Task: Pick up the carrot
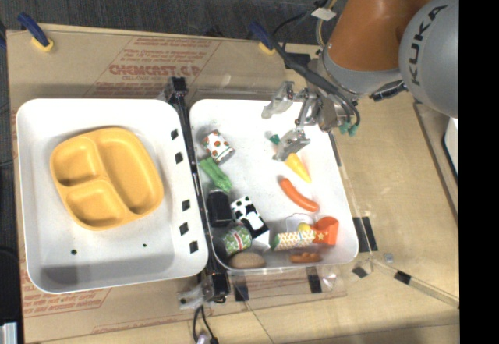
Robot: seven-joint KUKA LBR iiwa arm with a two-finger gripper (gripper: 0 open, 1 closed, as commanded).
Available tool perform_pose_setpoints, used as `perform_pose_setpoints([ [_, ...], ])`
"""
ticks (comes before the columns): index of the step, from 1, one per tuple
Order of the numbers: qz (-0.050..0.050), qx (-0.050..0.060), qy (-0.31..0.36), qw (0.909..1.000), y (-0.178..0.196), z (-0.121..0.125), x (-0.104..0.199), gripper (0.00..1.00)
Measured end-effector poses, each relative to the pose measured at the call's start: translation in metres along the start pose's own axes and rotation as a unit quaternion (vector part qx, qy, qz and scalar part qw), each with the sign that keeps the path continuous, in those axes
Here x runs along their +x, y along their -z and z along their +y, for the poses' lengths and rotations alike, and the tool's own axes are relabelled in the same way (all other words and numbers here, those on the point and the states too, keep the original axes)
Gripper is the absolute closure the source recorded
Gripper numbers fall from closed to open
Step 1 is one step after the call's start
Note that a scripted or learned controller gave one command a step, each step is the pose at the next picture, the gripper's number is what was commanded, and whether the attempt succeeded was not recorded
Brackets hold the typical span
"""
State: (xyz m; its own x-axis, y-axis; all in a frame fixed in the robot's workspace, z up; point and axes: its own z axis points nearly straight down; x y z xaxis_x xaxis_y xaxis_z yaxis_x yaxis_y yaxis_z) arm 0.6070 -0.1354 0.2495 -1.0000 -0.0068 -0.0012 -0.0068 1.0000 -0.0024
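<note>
Orange and yellow, the carrot (298,165) lies in the right bin (257,112), upper right part, near the right wall. Its long axis runs diagonal, one end up-left toward the tool (291,142), the other down-right toward the sausage (299,194). Which end is the tip is hard to make out, since the top bit sits under the metal fingers. Can't tell how wide the tool is open or whether it has hold of anything; it's a shiny jumble just above the carrot's upper end. The arm (390,23) is cut off at the right. Bare white floor lies left of the carrot, over to the can (219,147) and pepper (216,175). Clutter packs the bin's bottom edge. The left bin (35,179) has a yellow tray (107,176).
</note>
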Motion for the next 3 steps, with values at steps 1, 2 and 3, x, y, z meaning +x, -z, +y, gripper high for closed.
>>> perform_pose_setpoints([
  [1, 0.003, -0.001, -0.063, 0.998, -0.082, -0.064, 0.022, 0.0],
  [2, 0.002, -0.001, -0.091, 0.9959, -0.159, -0.072, -0.001, 0.0],
  [3, -0.002, 0.0, -0.086, 0.9963, -0.145, -0.071, -0.004, 1.0],
])
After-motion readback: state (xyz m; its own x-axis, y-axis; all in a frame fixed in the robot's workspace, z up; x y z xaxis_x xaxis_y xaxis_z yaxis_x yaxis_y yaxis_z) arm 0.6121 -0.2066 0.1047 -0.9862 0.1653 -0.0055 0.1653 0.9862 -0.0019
